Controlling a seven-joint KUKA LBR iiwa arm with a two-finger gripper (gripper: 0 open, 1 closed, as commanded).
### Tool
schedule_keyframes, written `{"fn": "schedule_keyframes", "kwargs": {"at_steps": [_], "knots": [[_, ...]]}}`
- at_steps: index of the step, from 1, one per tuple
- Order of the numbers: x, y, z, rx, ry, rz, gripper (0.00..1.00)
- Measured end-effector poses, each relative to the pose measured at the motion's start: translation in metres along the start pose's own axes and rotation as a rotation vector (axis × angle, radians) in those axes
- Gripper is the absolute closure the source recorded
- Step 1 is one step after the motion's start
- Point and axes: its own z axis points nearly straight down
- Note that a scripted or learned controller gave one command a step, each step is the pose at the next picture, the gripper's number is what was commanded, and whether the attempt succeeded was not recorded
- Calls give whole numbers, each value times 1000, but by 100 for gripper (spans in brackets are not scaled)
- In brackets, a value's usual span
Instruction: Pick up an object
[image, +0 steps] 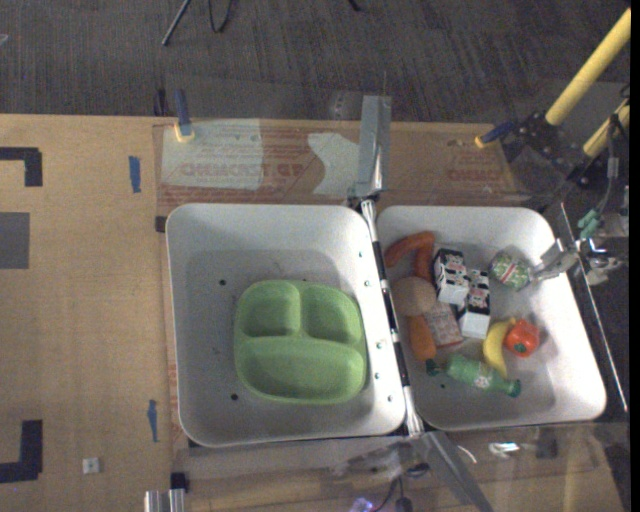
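Observation:
The right white bin (570, 400) holds several toy foods. A red sausage (410, 247) lies at its back left, with a tan bread roll (412, 295) and an orange carrot (422, 340) in front of it. Two small black-and-white cartons (451, 275) stand near the middle beside a flat pink packet (441, 325). A green can (508, 270), a yellow banana (495, 345), an orange-red pepper (520, 338) and a green bottle (478, 375) lie further right and front. My gripper (560, 262) hangs low at the bin's right rim, just right of the green can, holding nothing that I can see.
The left white bin (190, 400) bears a green divided plate (298, 340). A metal divider (372, 150) runs between the bins at the back. A yellow pole (595, 62) and dark hardware (545, 140) stand at the back right.

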Motion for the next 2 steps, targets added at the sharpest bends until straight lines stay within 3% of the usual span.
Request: {"fn": "schedule_keyframes", "kwargs": {"at_steps": [1,2], "knots": [[31,28,16,-3,-2,110,0],[64,80,129,-30,-4,99,0]]}}
